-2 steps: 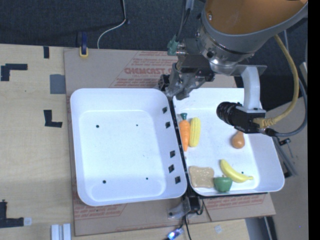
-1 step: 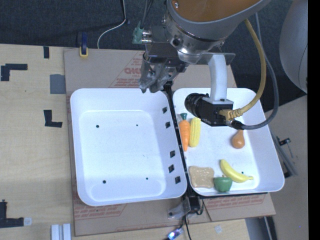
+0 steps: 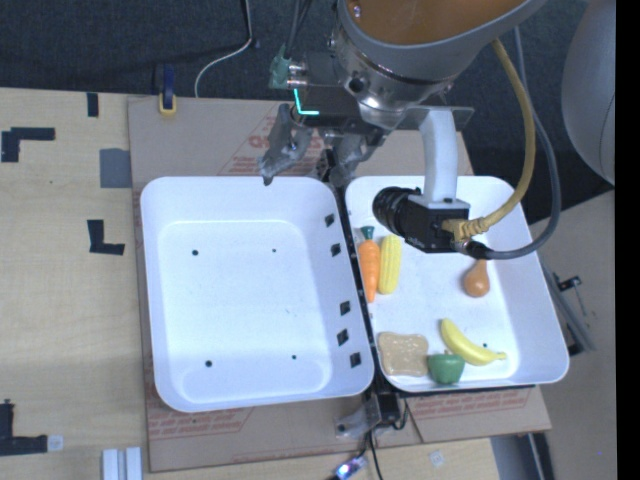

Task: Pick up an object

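The gripper (image 3: 300,163) hangs up high over the far edge of the bench (image 3: 60,268), just above the far rim where the two bins meet. Its two fingers are a little way apart and there is nothing between them. The left bin (image 3: 165,208) has no toys in it. All the toys are in the right bin (image 3: 535,298). A carrot (image 3: 369,268) and a corn cob (image 3: 389,264) lie side by side, touching, close to the bin's left wall. A small orange pear-shaped fruit (image 3: 476,279) sits alone near the middle, toward the right wall. At the near edge lie a slice of toast (image 3: 402,353), a green pepper-like thing (image 3: 446,368) and a banana (image 3: 468,343), all close together. These look like play food, so I think they are light, hard and a bit smooth, and they could slip or roll away if pinched badly. The pear-shaped fruit looks easiest to reach because nothing is next to it, but it is round. The carrot may be the best one: it is long and thin, so the fingers could close across its middle.
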